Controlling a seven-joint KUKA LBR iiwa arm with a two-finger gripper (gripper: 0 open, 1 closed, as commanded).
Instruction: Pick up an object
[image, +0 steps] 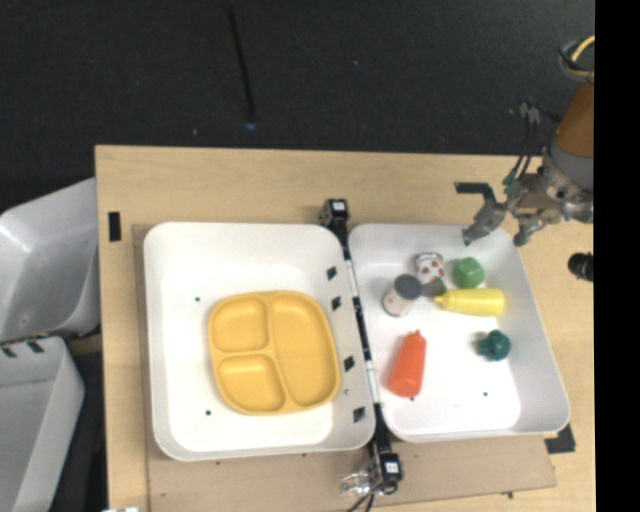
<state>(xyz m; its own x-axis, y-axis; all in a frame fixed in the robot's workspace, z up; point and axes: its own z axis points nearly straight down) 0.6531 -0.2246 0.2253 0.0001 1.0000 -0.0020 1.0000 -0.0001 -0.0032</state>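
1. Nearest to me in the right bin (535, 400) lies the orange bottle (407, 364), long way running near to far.
2. Past it I see a dark green toy (492, 346), then the yellow bottle (470, 301) lying sideways across the bin.
3. Behind that sit a green ball (467, 271), a spotted cup (429, 265) and a grey disc (405, 289).
4. Farthest back, my gripper (497, 229) hangs over the bin's far right corner. Its fingers are spread apart and hold nothing.
5. I think the green ball is closest, just in front of the jaws and a bit left.
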